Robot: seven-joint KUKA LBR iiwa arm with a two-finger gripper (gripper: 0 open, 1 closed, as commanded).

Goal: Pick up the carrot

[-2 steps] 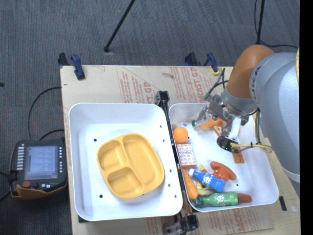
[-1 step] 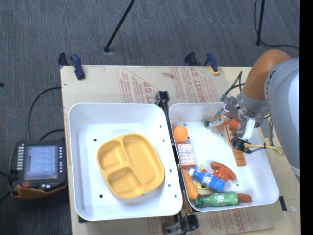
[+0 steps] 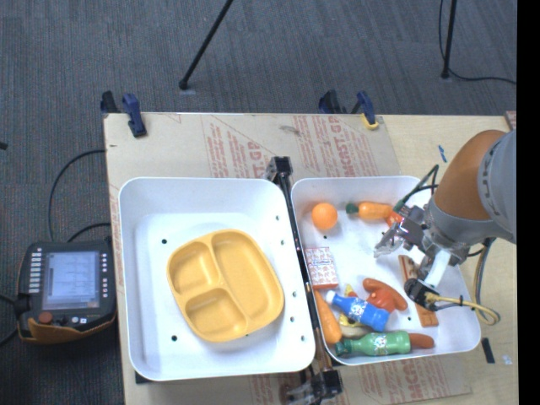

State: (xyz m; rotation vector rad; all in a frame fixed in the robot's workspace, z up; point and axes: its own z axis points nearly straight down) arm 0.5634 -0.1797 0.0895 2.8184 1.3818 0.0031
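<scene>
From here I take the carrot (image 3: 375, 211) to be the short orange piece with a green tuft. It lies on its side in the right bin (image 3: 384, 184), close to that bin's far wall and nearer its right side than its left. An orange ball (image 3: 324, 216) sits just beside the tuft end. A second, longer orange piece (image 3: 327, 317) lies along the bin's left wall towards the near edge of the surface. It could also be a carrot, but I can't tell at this size.

The tool (image 3: 395, 241) hangs over the right bin, just nearward of the carrot's thick end and apart from it. I cannot tell how far open it is or whether it has hold of anything. The carrot itself lies free on the bin floor.

I judge it a toy: light, stiff and smooth-skinned, so likely to skid or roll on the white plastic if nudged off-centre. It is not fragile. I'd take it across the thick middle of the body, closing square to its long axis. I'd keep off the tapering end and the tuft, and stay clear of the ball. The far wall leaves little room on that side.
</scene>
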